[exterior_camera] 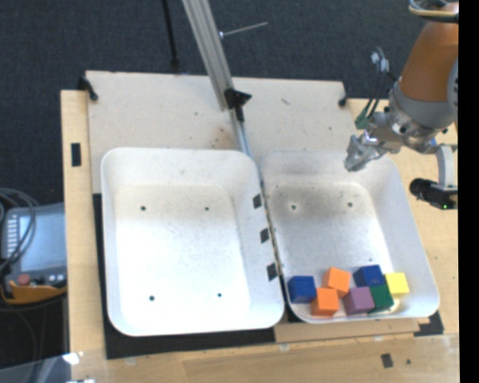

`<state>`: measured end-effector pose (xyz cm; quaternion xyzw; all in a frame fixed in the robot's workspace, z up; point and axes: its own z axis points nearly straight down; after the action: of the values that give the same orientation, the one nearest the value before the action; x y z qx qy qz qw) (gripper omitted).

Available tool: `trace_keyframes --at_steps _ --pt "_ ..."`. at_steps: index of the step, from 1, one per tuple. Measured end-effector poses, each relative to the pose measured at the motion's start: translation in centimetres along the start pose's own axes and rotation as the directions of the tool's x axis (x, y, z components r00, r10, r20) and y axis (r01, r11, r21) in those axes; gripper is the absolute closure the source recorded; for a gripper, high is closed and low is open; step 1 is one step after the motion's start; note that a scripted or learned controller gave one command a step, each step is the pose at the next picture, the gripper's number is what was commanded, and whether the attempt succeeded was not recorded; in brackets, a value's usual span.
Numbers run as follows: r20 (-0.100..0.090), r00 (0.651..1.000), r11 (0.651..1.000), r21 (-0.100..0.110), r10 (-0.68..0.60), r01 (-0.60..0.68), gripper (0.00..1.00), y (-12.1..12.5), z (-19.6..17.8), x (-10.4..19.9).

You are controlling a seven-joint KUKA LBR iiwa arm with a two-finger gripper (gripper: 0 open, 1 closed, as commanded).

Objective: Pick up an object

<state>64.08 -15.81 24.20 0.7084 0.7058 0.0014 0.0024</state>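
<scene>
Several small coloured blocks lie huddled at the near edge of the right bin [399, 214]: a blue block [302, 287], two orange blocks [338, 278] [326, 301], a purple block [358, 300], a green block [382, 296], a second blue block [370, 275] and a yellow block [397, 283]. My gripper [356, 159] hangs over the far right corner of that bin, well away from the blocks. Nothing shows between its fingers, and their spacing is too small to make out.
The left bin [184, 238] sits beside the right one, split from it by a rim with dark clips. A slanted metal rail [211, 46] rises from behind the bins. A control pendant [32, 250] lies off the bench at left.
</scene>
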Motion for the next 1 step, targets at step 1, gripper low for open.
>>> trace_keyframes --at_steps 1 --pt "-0.002 1.0 1.0 0.004 -0.01 0.01 1.0 -0.99 -0.39 6.1"
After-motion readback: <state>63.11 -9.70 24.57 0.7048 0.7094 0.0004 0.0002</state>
